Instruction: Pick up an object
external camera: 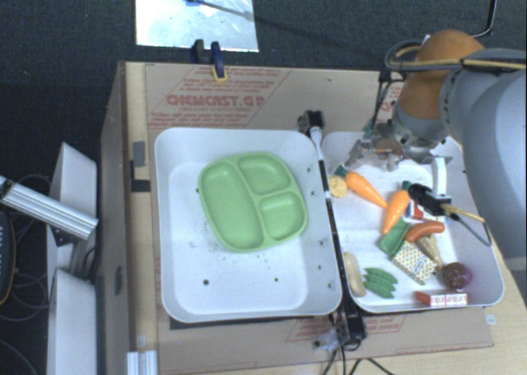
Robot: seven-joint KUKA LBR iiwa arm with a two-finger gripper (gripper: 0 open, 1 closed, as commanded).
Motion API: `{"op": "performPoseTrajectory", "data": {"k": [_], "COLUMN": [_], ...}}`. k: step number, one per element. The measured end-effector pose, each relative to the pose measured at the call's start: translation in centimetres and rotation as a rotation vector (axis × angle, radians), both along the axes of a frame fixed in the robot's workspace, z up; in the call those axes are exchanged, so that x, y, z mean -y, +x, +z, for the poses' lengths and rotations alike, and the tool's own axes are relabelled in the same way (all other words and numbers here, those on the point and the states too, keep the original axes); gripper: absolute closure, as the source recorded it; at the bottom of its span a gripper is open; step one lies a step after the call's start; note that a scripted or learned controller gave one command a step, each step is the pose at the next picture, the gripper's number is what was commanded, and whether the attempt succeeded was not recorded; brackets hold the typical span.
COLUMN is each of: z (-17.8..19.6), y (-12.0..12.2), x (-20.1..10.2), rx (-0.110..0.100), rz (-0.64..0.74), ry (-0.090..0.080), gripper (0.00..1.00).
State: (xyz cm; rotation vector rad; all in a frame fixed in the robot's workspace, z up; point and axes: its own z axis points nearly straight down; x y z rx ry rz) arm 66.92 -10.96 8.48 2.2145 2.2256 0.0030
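In the right bin [486, 270] I count 2 orange carrots: 1 [365, 188] lies near the bin's upper left and the other [396, 208] sits just right of it, tilted, its lower end meeting a green vegetable [392, 238]. Around them are 1 green pea pod [380, 281] near the front edge, 1 pale oblong piece [354, 273] against the left wall, 1 patterned cracker-like block [414, 263], 1 dark red round piece [457, 275], 1 small sausage-like piece [427, 228] and 1 yellow bit [338, 187] by the divider. The gripper [380, 151] hangs over the far end of this bin, just above the first carrot, and from here I cannot tell whether it is apart or together; nothing is visible in it. The grey arm [486, 110] with its orange band [432, 77] covers the bin's far right corner. The left bin [177, 283] holds 1 green 3-compartment tray [251, 200]. Both bins sit side by side on the bench [214, 97].
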Motion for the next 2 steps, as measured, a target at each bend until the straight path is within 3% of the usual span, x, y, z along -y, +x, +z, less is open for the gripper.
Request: {"op": "performPoseTrajectory", "data": {"k": [1,2], "z": [1.15,1.14], "y": [0.10,0.10], "x": [0.04,0.05], "rx": [0.003,0.003], "rz": [0.002,0.003], "ry": [-0.001,-0.002], "gripper": [1.00,0.00]}}
